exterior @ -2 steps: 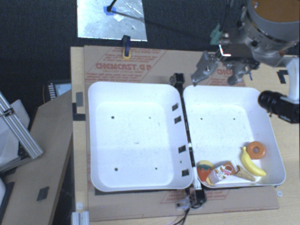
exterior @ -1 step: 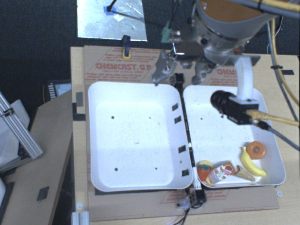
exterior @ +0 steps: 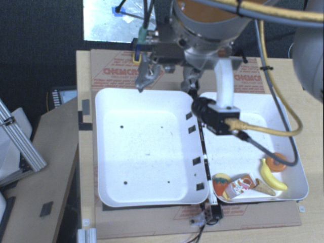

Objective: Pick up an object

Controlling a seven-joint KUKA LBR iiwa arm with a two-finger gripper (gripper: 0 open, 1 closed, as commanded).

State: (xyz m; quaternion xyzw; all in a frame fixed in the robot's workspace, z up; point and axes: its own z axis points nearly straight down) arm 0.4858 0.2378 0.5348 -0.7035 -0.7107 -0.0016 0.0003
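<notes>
Nothing picked up yet; the whole job is ahead, by my reading. The gripper point(exterior: 147, 77) hangs over the far edge of the left bin point(exterior: 109, 135), its fingertips bunched to a point with nothing between them; clenched on air. The pickings are all in the right bin point(exterior: 298, 178), heaped in its near corner: a banana point(exterior: 272, 175), an orange point(exterior: 277, 161), a small packet point(exterior: 238, 186). That heap lies well apart from the gripper; a long reach across is needed.

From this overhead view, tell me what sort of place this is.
Probably a robotics lab test bench: two white bins taped onto cardboard, toy food such as a banana piled in the right bin's corner, and a cabled arm's gripper overhead.
</notes>
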